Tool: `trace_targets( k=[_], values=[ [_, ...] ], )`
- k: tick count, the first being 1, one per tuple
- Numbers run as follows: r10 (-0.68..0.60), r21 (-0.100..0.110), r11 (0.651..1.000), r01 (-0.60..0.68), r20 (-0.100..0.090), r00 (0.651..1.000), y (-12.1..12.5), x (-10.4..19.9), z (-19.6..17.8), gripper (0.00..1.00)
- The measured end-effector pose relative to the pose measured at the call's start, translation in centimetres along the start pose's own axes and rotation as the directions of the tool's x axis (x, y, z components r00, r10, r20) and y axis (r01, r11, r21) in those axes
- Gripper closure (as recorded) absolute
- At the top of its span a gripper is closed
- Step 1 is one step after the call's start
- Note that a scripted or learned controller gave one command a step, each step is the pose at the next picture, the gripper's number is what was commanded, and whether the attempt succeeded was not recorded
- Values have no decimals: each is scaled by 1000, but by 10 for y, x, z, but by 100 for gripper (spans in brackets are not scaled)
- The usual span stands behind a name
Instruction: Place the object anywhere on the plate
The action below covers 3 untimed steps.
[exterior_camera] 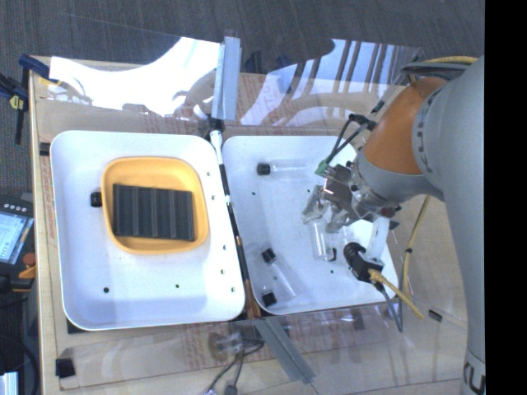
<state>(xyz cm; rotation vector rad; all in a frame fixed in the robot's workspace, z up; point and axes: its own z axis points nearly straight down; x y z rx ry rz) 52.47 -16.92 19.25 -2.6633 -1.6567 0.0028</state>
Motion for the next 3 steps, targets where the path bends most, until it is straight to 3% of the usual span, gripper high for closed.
trace_targets(
  k=[1, 2, 3],
  values=[
    [-156, -1, 988, 156, 2, 988, 30, 52, -47, 100],
    [-454, -3, 891, 454, 3, 891, 68, 61, -33, 100],
    [-566, 0, 824, 566, 1, 824, 60, 78, 0, 100]
  ],
)
